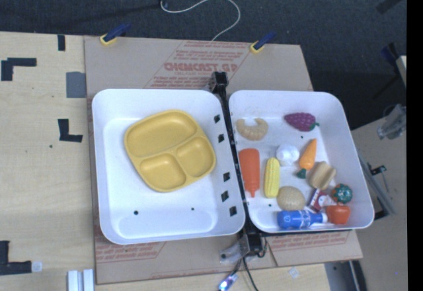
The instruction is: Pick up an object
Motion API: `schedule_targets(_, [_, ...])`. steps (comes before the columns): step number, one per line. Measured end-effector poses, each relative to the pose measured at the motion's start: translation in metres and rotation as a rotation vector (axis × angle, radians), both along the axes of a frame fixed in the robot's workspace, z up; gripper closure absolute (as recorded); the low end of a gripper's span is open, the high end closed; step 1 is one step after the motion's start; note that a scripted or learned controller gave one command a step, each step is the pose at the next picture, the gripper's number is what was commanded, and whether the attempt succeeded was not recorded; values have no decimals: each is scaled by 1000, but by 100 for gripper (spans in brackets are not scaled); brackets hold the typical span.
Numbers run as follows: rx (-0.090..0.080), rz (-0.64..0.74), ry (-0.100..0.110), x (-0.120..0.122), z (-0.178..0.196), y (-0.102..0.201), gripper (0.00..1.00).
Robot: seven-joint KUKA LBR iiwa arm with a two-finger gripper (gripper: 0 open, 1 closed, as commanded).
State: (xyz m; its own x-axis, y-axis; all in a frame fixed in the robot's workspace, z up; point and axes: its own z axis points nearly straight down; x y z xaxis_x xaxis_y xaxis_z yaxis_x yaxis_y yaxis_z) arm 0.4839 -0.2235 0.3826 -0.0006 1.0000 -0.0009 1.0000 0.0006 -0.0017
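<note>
The counter [39,170] carries two shallow white bins side by side on a cardboard sheet [192,61].

Left bin [109,217]: contains one yellow divided plate [170,149], positioned slightly toward 12 o'clock of the bin centre.

Right bin [334,106]: contains the pickable items.
- Croissant [252,127] at 11 o'clock.
- Purple grapes [301,120] at 1 o'clock.
- Large carrot [249,170] along the 9 o'clock wall, with the corn cob [271,177] just beside it.
- Small white item [287,153] near the centre.
- Small carrot [307,154] at 3 o'clock, tilted.
- Potato [290,198] at 6 o'clock.
- Blue bottle [299,219] lying against the 6 o'clock wall.
- Tomato [338,214] in the 5 o'clock corner.

The state of the hand cannot be told.
</note>
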Motion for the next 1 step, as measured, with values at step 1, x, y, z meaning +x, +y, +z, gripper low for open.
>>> schedule_targets(1, [2,0,4,-1,-54,0,100])
